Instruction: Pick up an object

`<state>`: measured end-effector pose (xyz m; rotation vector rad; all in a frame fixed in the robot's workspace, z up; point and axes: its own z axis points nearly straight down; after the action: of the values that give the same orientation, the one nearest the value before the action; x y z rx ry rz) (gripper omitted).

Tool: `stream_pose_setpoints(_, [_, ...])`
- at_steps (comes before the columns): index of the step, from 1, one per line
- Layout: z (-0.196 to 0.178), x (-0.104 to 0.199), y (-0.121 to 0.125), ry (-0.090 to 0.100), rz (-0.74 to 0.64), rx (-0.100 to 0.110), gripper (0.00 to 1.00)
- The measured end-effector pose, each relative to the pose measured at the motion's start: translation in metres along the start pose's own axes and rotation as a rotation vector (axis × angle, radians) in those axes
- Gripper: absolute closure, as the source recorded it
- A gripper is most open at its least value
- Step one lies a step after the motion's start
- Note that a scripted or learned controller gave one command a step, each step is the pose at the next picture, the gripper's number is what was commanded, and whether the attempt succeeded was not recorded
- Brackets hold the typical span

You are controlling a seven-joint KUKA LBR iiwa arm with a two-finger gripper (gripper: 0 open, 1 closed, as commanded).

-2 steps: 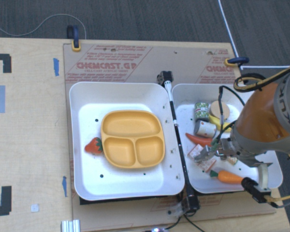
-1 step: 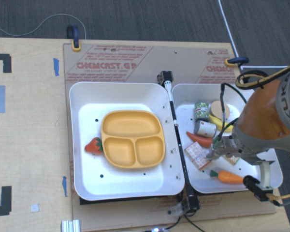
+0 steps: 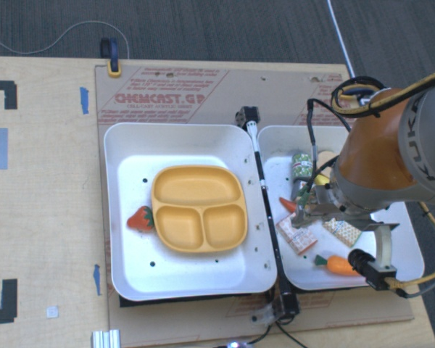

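I would bring the hand (image 3: 304, 216) straight down on one piece in the right bin (image 3: 413, 267), the checked packet (image 3: 297, 236) just below it, clear of the carrot (image 3: 341, 266). My arm (image 3: 380, 158) leans in from the right, wrist low over the clutter; I cannot tell whether the hand grips anything.

Single fixed camera above bench (image 3: 43, 194), looking down at slant, both bins (image 3: 123, 216) in frame.
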<state>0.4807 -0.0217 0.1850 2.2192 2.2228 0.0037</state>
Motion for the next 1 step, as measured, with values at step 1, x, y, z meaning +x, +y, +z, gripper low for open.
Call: stream_pose_setpoints(1, [0.0003, -0.0008, -0.0003, -0.001, 0.001, 0.001, 0.00])
